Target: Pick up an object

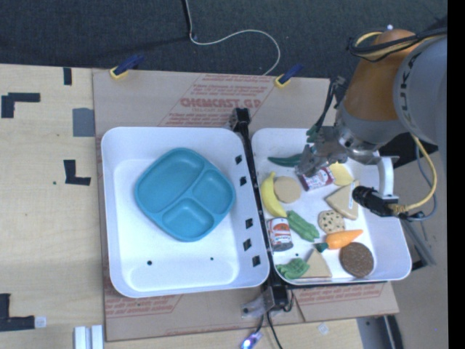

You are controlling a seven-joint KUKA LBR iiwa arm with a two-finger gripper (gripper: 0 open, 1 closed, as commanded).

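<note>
My gripper (314,163) hangs low over the upper middle of the right bin (396,267). Just below it lies a small white and purple packet (318,181), and a green chili (285,160) lies to its left. A tan round biscuit (288,190) and a banana (270,195) sit a little further down and left. I see nothing lifted off the bin floor.
The right bin also holds a cheese wedge (343,203), a chip cookie (330,220), a carrot (341,238), a brown disc (357,259), a small can (280,233) and a green pickle (302,225). A blue divided plate (185,193) lies in the left bin (120,260).
</note>
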